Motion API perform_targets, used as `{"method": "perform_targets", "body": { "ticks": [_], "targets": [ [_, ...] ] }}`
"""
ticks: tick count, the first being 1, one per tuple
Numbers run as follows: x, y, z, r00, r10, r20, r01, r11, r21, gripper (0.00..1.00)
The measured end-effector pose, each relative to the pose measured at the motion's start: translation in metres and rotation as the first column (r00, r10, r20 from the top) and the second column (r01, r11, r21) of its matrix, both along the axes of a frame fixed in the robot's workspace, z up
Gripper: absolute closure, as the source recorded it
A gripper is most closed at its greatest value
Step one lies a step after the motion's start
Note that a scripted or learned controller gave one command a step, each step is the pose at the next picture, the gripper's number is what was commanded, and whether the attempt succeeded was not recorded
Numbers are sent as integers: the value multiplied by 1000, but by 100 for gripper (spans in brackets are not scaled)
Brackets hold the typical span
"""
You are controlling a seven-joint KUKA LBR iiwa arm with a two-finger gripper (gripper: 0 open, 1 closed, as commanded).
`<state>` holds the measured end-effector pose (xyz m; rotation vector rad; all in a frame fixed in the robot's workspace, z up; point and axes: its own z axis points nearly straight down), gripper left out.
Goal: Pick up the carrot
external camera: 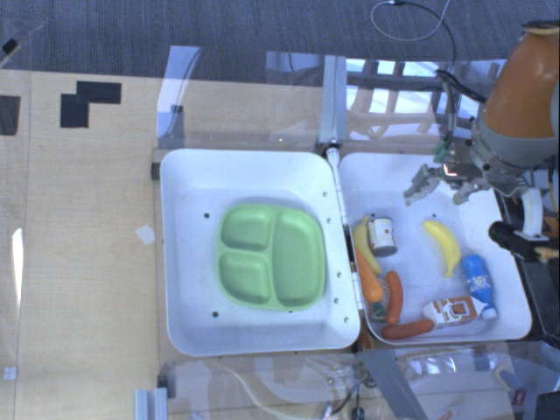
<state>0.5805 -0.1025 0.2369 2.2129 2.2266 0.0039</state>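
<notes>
From above, the slim orange carrot [371, 280] lies along the left wall of the right-hand shallow white bin [518, 322], wedged beside a yellow banana [365, 250] and a red sausage [394, 296], so a grasp looks awkward. The grey two-finger gripper [442, 182] hovers at the bin's far side, jaws spread, holding nothing.
</notes>
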Motion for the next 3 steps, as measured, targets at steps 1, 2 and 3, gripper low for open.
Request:
{"method": "perform_targets", "body": {
  "ticks": [1, 2, 3],
  "targets": [
    [-57, -3, -146, 988, 153, 6, -153, 988, -2, 0],
    [-54, -1, -134, 988, 155, 13, -155, 988, -3, 100],
    [-43, 91, -51, 915, 403, 4, -403, 915, -3, 100]
  ]
}}
